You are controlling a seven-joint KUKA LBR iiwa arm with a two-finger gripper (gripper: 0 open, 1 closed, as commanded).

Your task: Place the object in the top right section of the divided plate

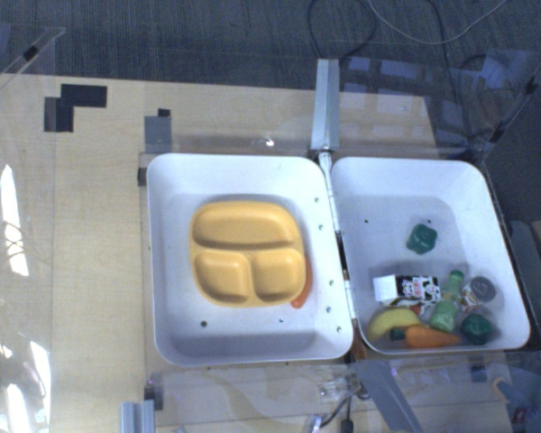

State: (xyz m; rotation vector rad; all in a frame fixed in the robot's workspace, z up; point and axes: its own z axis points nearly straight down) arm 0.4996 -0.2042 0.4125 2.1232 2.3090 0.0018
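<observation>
While the divided plate (pixel 248 251) sits upside-up in the middle of the left bin (pixel 167 242), a small orange object (pixel 299 295) lies just outside it, pressed against the rim at the plate's lower right corner. That orange piece is slim and slightly curved; its long axis runs steeply, from upper right down to lower left, following the bend of the rim. Which end is which is too small to tell. The plate is yellow, with one wide section along its far side and two smaller ones side by side along its near side.

Beside it, the right bin (pixel 370 197) holds a cluster near its front edge: a banana (pixel 392 318), a carrot (pixel 430 336) lying crosswise, a cow-patterned carton (pixel 408 288), a green bottle (pixel 446 309), a dark green lump (pixel 476 328) and a round grey lid (pixel 481 289). A green toy (pixel 422 238) lies apart, nearer the bin's centre.
</observation>
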